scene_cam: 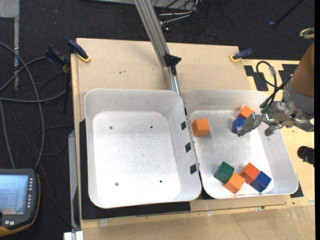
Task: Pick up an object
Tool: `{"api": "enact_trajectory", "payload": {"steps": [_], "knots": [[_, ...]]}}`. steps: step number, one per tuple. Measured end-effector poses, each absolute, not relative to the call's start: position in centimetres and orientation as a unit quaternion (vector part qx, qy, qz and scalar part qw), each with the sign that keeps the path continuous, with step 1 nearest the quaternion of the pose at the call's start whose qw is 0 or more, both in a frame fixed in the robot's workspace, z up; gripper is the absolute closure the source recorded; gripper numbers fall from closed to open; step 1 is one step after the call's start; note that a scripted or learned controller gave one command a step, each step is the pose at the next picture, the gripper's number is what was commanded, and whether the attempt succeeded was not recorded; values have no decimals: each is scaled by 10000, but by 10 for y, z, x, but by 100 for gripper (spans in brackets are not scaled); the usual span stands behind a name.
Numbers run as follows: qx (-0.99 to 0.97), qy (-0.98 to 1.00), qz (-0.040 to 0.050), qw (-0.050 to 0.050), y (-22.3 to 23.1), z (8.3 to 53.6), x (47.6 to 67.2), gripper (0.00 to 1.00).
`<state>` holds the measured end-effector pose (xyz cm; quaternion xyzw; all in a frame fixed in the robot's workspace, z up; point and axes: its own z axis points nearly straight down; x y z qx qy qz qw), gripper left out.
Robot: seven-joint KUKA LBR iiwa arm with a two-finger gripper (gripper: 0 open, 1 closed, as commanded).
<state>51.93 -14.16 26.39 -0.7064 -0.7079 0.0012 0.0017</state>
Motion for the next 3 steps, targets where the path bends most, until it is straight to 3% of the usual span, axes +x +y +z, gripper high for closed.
{"api": "enact_trajectory", "payload": {"steps": [1,3], "knots": [[-7070,-7073,1,-1,-142,266,520,0],[-7074,-7068,16,22,-141,160,522,0]]}}
